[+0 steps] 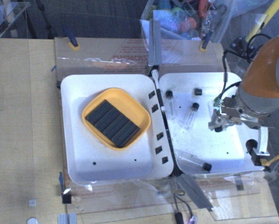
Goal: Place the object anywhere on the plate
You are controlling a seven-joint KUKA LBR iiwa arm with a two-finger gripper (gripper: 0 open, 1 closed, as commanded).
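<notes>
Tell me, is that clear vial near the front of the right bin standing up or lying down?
Lying down. The clear vial rests lengthwise on the right bin's floor, its dark cap pointing right.

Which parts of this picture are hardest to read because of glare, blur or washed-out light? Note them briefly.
Camera view: the right bin floor is washed out, so the clear vials nearly vanish against it; the gripper looks soft and blurred; the yellow plate with its dark slab reads crisply.

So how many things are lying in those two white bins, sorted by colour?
Yellow plate: 1
Dark ridged slab lying on the plate: 1
Clear tubes with black caps: 4
Total: 6
</notes>
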